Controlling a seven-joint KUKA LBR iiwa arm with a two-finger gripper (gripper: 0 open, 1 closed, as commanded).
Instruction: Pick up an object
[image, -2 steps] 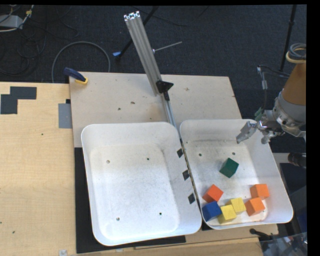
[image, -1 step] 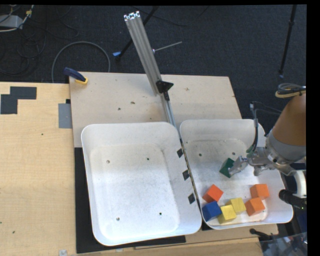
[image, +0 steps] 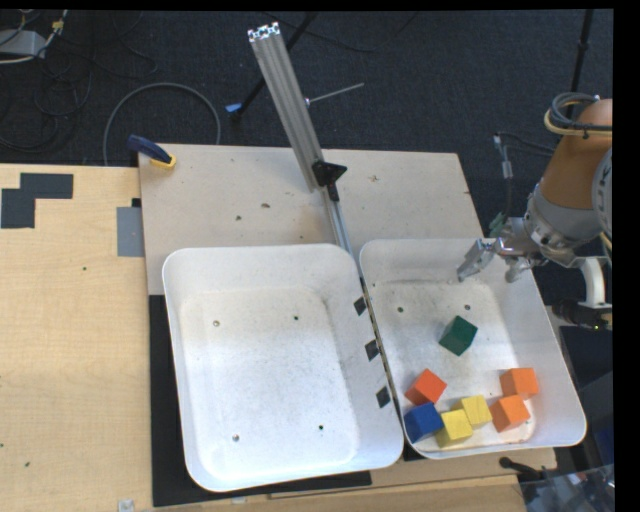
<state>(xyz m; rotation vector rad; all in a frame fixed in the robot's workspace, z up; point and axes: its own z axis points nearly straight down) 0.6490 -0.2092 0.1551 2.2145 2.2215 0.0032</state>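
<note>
The right bin (image: 556, 340) holds several small cubes. A dark green cube (image: 458, 335) sits alone near its middle. Along the front lie a red-orange cube (image: 429, 386), a blue cube (image: 422, 420), two yellow cubes (image: 476, 410) (image: 455, 427) and two orange cubes (image: 520, 381) (image: 511, 412). My gripper (image: 493, 264) hangs over the bin's far right corner, above and behind the green cube. Its fingers (image: 470, 264) are spread open with nothing between them.
The left bin (image: 180, 300) stands beside the right one, with black clips (image: 371, 349) along the shared rims. A slanted aluminium post (image: 293, 110) rises behind the bins. A blue and yellow clamp (image: 150, 150) sits at the bench's far left corner.
</note>
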